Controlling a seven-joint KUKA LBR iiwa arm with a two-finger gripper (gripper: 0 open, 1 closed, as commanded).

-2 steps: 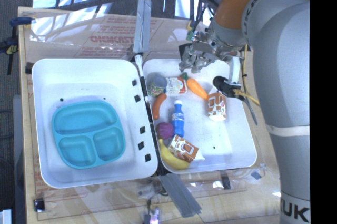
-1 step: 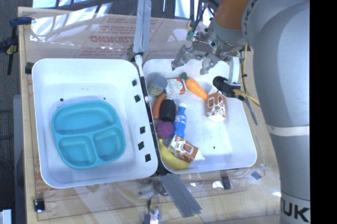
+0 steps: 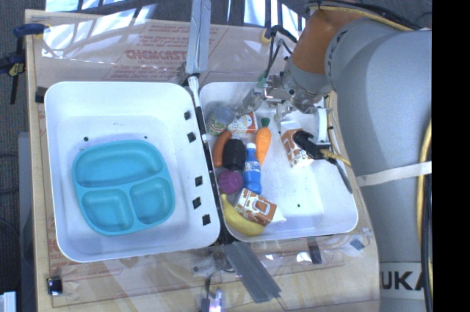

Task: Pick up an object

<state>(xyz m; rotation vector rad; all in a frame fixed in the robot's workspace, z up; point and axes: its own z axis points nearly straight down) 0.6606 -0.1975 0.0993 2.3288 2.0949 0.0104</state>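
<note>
I am watching the arm (image 3: pixel 367 83) reaching in from the right, wrist bent down over the far end of the right bin (image 3: pixel 330 211), with the end effector (image 3: pixel 283 106) hanging just above the pile; I cannot tell its state from here. The candidates are crowding the bin's left half, likely dumped there for picking: a carrot (image 3: pixel 262 142), a blue bottle (image 3: pixel 252 169), a black lump (image 3: pixel 234 153), a purple piece (image 3: pixel 230 180), a banana (image 3: pixel 239 219) with a small carton (image 3: pixel 256 206) on it. The left bin (image 3: pixel 66 105) is holding a blue divided tray (image 3: pixel 123 184). Faint red lettering on the table's far sheet (image 3: pixel 158 53) is too blurred to read; "UKA" shows on the arm's base (image 3: pixel 402 280).
</note>
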